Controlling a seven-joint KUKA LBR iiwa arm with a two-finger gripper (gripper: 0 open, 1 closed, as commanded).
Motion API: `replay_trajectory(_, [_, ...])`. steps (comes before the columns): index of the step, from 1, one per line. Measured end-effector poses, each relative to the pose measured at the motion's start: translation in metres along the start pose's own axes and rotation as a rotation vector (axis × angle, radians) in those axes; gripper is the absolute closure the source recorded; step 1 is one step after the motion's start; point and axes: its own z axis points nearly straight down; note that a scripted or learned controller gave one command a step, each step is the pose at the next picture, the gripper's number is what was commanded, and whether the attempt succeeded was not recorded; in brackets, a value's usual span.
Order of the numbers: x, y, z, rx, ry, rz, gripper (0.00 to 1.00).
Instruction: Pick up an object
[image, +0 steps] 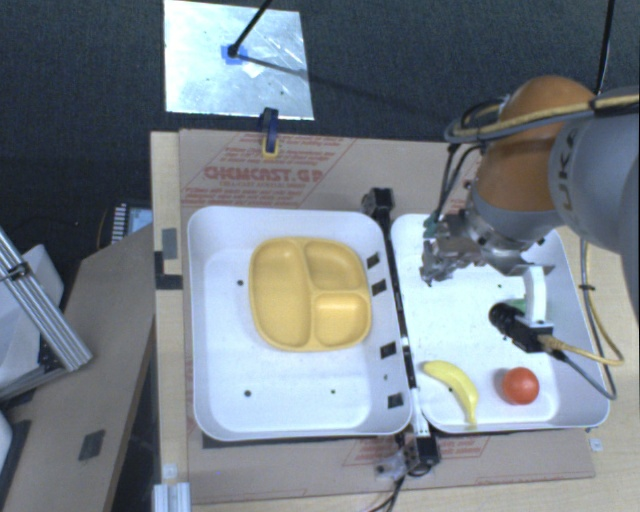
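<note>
Grey arm with the orange band (540, 150) takes up the upper part of the right white plastic bin (455, 330); its two-finger gripper (437, 262) hangs over bare floor near the divider, can't tell if it's open or closed. Left white bin (215, 390) holds a yellow three-compartment plate (308, 293) with room around it. Yellow banana (453, 387) and small red tomato-like ball (519, 385) sit apart by the right bin's front edge.
</note>
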Motion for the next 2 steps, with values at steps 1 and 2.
replay_trajectory(1, [0.059,0.017,0.008,-0.001,0.000,-0.001,1.00])
replay_trajectory(2, [0.111,0.034,0.017,-0.001,0.000,0.000,1.00])
